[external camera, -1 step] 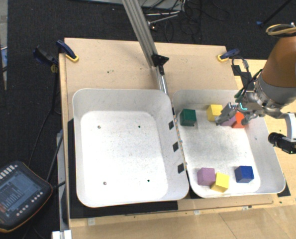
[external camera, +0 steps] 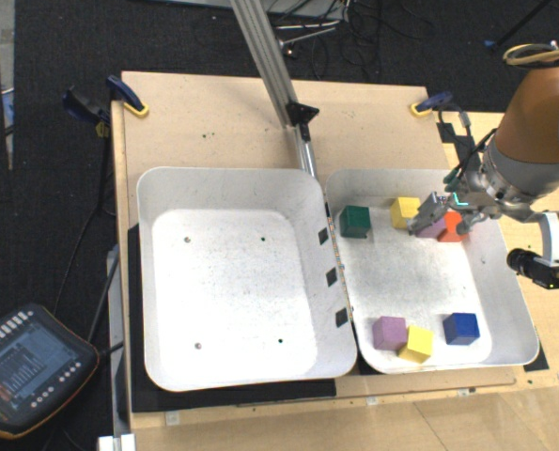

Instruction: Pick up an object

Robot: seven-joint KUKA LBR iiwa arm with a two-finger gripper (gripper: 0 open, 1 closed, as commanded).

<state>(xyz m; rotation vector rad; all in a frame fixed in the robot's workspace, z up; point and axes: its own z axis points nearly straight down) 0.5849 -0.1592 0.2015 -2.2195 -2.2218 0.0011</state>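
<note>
Two white bins sit side by side on a tan table (external camera: pixel 213 111). Taking the right bin (external camera: pixel 504 294) as landmark: at its near edge lie a blue cube (external camera: pixel 460 328), a yellow block (external camera: pixel 416 343) and a purple cube (external camera: pixel 389 332). Toward its far edge are a green cube (external camera: pixel 355 221), a yellow cube (external camera: pixel 404 211), and a purple block (external camera: pixel 432 224) touching an orange block (external camera: pixel 451 226). The tool (external camera: pixel 441 212) hangs over that touching pair; whether it is open or closed cannot be told. Because the two blocks crowd together, a grasp there may well slip or nudge both aside.
</note>
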